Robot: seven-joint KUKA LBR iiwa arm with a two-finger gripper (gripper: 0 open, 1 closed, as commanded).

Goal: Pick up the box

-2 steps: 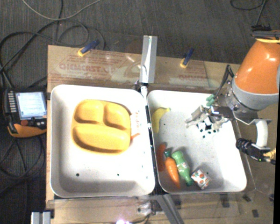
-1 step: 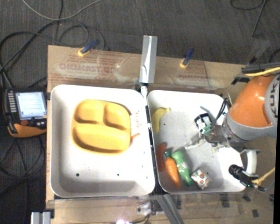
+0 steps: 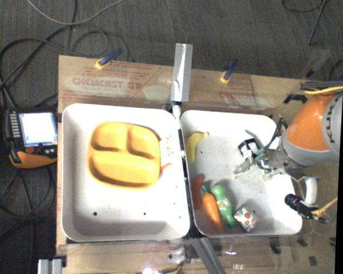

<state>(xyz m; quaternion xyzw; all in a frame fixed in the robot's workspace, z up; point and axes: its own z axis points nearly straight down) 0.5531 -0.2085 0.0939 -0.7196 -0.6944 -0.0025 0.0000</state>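
Box (image 3: 246,219) lies in the right bin (image 3: 229,122), nearer the camera than the tool (image 3: 248,157) and well apart from it, just beside a green item (image 3: 224,204) and a carrot (image 3: 210,206). Tool hangs over bare bin floor w/ nothing between its fingers; they look parted, approx. To do this step well: travel toward the box, centre over it, turn the wrist so the fingers straddle its short sides, and descend on the side away from the green item to avoid nudging it. Hard to make out: exact finger gap, box's tilt and which face is up. Arm (image 3: 315,132) cut off at the frame edge.
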